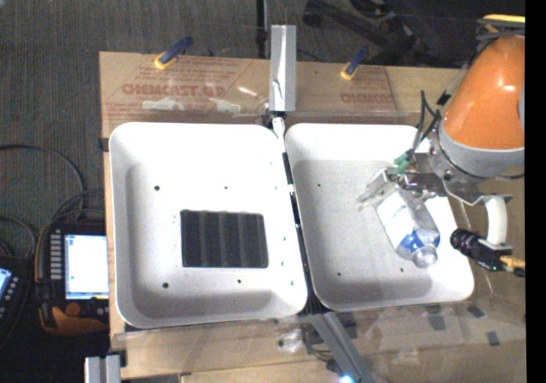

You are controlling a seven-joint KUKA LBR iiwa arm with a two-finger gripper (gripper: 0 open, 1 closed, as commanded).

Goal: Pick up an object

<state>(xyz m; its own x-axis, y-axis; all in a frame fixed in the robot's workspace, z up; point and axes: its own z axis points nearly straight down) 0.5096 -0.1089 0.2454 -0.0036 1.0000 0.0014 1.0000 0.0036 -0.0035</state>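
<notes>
A clear plastic bottle (409, 232) with a blue label lies in the right bin (341, 245), near its right side, with its cap end pointing toward the front. My gripper (388, 185) hangs just above and to the left of the bottle's far end, under the grey and orange wrist. It is not clear from this view whether it touches the bottle. A black ribbed rectangular block (223, 239) lies flat in the middle of the left bin (136, 202).
The two white bins meet at a raised divide (292, 211). A metal post (282, 66) stands behind them, and two clamps (173, 52) hold the board at the back. A handheld pendant (75, 266) rests left of the bench.
</notes>
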